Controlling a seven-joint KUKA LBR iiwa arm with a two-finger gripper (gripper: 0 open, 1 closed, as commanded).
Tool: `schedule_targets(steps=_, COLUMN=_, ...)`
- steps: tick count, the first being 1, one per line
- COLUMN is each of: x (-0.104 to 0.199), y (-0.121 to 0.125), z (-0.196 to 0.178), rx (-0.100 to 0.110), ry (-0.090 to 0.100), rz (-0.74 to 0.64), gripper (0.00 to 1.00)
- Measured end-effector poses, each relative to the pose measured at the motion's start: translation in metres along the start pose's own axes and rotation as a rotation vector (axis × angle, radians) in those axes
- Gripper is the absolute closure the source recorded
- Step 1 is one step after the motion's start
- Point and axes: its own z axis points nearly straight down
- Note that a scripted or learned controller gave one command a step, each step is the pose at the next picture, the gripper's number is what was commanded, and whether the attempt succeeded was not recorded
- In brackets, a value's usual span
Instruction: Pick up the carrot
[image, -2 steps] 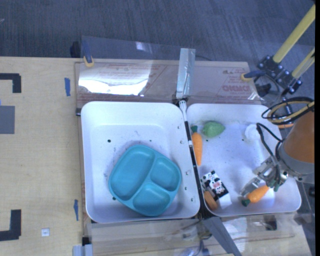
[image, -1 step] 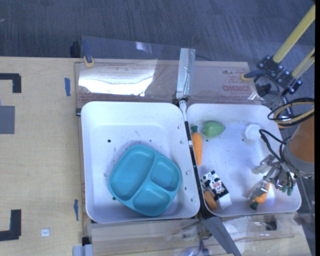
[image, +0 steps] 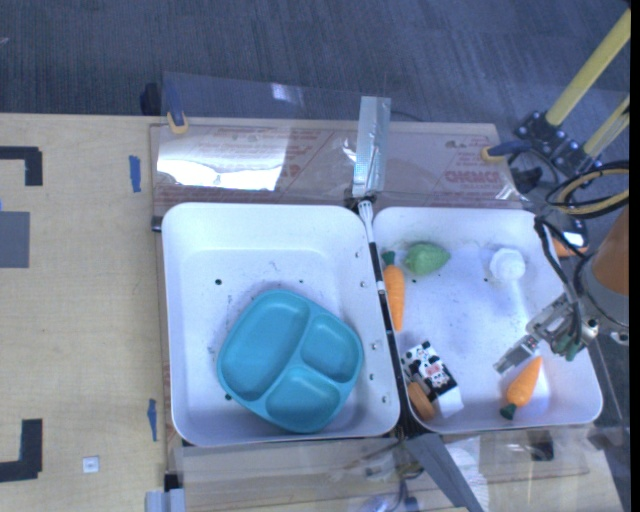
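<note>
Two shallow white bins sit side by side on a tan bench; right bin (image: 480, 415) holds the work. Carrot (image: 523, 383) lies near that bin's front right corner, long axis slanted, green stem end toward bin's front, orange body angling up toward the gripper (image: 545, 340). Gripper hangs just above the carrot's upper end, fingers spread, nothing between them. Judgement: approach nearly made; closing and lifting remain. Second carrot (image: 394, 292) lies along the bin's left wall, green vegetable (image: 427, 258) behind it.
</note>
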Motion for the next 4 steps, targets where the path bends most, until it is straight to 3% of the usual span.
schedule_targets(steps=1, x=-0.019, y=-0.016, z=0.067, rx=0.0, ry=0.001, rz=-0.254, gripper=0.0)
schedule_targets(steps=2, x=-0.029, y=-0.019, z=0.026, rx=0.002, ry=0.001, rz=0.412, gripper=0.0)
schedule_targets(steps=3, x=-0.031, y=-0.023, z=0.066, rx=-0.002, ry=0.009, rz=0.138, gripper=0.0)
schedule_targets(steps=4, x=-0.033, y=-0.023, z=0.055, rx=-0.006, ry=-0.005, rz=0.14, gripper=1.0)
